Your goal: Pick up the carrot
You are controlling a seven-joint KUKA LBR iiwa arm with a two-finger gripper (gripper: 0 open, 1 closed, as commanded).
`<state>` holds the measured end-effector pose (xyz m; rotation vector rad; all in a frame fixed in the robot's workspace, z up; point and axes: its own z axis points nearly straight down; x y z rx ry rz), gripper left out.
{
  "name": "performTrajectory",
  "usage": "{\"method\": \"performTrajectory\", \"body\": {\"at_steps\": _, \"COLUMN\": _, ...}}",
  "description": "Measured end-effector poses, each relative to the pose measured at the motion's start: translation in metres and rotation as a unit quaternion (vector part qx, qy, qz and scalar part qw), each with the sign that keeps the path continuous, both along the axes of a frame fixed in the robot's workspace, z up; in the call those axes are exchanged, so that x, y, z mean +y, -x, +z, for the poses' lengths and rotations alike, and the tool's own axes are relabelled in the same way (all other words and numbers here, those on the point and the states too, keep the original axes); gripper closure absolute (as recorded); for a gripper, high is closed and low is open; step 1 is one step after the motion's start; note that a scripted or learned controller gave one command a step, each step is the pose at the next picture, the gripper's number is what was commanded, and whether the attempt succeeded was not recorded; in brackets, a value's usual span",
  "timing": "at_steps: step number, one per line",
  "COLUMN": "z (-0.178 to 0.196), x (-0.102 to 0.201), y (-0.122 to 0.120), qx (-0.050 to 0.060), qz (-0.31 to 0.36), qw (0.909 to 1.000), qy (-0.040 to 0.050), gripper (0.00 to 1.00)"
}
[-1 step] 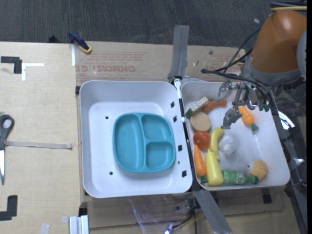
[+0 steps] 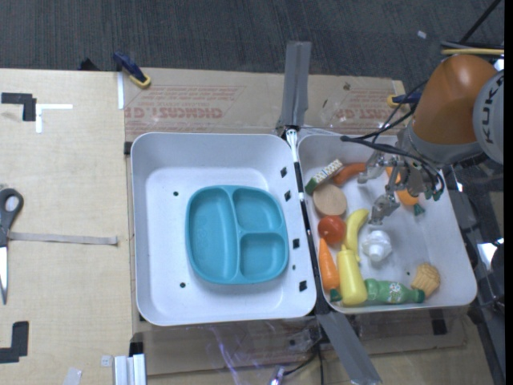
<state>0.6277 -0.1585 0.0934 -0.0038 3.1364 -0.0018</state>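
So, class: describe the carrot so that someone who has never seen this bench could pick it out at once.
Start at the right-hand white bin, the one crowded with toy food, and follow its left wall towards the near end. The carrot lies there, below the red tomato and beside the yellow bottle. It is the slim orange stick among them, narrower than either.

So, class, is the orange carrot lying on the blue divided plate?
No. The orange carrot lies in the right white bin beside the yellow bottle, while the blue divided plate sits in the left bin.
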Motion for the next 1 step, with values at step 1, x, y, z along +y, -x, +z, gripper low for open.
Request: {"method": "performTrajectory", "body": {"at_steps": 1, "z": 0.0109, "x": 0.0009, "y": -0.0019, "qx": -0.003, "qz": 0.002, "qw": 1.0000, "qy": 0.0006, "gripper": 1.00}}
